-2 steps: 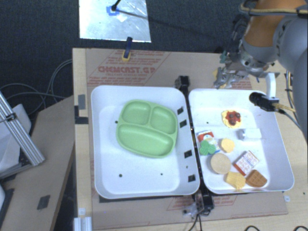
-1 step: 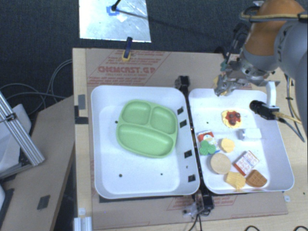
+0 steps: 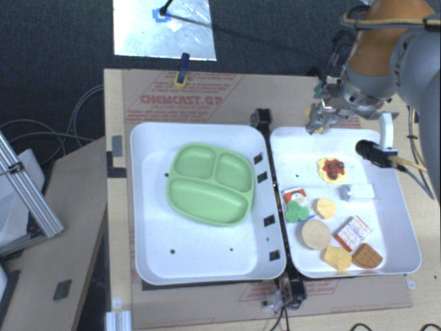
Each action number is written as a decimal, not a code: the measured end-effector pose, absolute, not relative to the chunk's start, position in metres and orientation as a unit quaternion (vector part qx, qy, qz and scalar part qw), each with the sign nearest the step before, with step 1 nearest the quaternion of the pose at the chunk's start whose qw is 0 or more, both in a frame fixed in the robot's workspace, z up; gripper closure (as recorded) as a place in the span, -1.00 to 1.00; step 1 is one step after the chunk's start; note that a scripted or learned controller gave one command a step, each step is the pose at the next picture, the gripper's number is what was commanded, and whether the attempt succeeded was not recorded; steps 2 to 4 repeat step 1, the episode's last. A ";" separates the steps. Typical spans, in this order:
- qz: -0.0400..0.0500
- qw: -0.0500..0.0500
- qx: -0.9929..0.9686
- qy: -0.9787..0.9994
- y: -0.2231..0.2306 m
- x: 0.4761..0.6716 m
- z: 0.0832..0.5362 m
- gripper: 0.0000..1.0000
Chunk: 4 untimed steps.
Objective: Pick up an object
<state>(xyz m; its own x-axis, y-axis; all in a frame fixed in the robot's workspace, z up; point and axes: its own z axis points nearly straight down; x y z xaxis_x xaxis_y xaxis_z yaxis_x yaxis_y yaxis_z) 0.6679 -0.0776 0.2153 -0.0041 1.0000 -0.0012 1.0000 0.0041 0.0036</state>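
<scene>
Nearest, a waffle piece [image 3: 367, 256] and a cracker [image 3: 337, 257] lie at the right bin [image 3: 406, 216] front wall, little finger room. Behind, a round biscuit [image 3: 315, 234] and a packet [image 3: 353, 231]: judged light, stiff, flat; grip across edges. The small pizza [image 3: 332, 169] has open floor. Farthest, the gripper [image 3: 318, 123] hovers over the rear rim, carrying nothing; finger spread cannot be told.

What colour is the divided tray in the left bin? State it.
Light green: the divided tray, seen clearly in the camera view, lying in the left bin.
</scene>
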 end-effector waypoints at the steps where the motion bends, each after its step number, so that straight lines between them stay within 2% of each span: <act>1: 0.001 0.001 0.705 0.709 -0.070 0.661 0.223 1.00; 4: 0.001 0.001 0.705 0.709 -0.070 0.661 0.223 1.00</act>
